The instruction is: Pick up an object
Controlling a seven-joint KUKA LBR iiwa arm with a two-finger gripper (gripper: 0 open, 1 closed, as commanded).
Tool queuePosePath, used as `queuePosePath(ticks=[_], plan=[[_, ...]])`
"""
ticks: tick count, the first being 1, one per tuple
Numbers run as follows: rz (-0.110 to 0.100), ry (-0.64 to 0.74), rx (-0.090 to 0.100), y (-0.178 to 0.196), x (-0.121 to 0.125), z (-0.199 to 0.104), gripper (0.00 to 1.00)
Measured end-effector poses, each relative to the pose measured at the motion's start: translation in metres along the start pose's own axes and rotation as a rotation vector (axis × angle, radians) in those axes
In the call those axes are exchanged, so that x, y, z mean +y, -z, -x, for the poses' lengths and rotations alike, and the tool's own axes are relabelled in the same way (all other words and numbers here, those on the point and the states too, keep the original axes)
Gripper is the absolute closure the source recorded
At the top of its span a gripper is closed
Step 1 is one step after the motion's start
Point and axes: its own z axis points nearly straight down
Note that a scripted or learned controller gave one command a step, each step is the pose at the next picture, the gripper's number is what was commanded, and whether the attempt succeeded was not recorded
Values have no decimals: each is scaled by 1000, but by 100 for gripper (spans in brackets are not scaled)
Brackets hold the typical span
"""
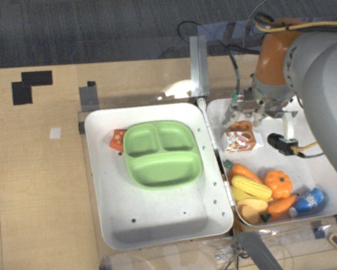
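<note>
- Camera view: a small snack packet (240,137), orange and white with a printed face, lies flat in the upper part of the right bin (327,171), directly below the end effector (254,110), making it the likeliest target.
- The packet looks light, thin and crinkly; a judgement only, but its film probably slips and buckles, so a pinch across its narrower width, near the middle, seems the safest hold.
- The end effector hangs just above the packet's top edge, near or touching it; whether its parts are spread or closed cannot be told from this angle, and nothing is visibly held.
- The grey arm (325,77), with its orange band, reaches in from the right and covers much of that bin's far corner.
- A black, cable-tailed fitting (283,143) sits just beside the packet, to its right.
- Lower in the same bin, toy food is heaped together: a yellow corn cob (247,186), a small orange pumpkin (278,183), a carrot (282,205) and a blue item (309,200), all touching or nearly so and well apart from the packet.
- The left bin (115,228) holds a green divided plate (161,153), with a red-orange scrap (117,141) peeking out at its upper left edge.
- Hard to make out: the packet's printing, the scrap's identity, and the exact contact between tool and packet. The desk (36,195) around the bins is pale wood.
</note>
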Motion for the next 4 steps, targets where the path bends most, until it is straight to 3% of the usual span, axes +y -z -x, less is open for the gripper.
queuePosePath(ticks=[1, 2, 3, 4], plan=[[2, -141, 2, 3, -74, -6, 0], [9, 3, 2, 4, -119, 7, 0], [11, -56, 0, 5, -174, 29, 0], [18, -55, 2, 17, -171, 28, 100]])
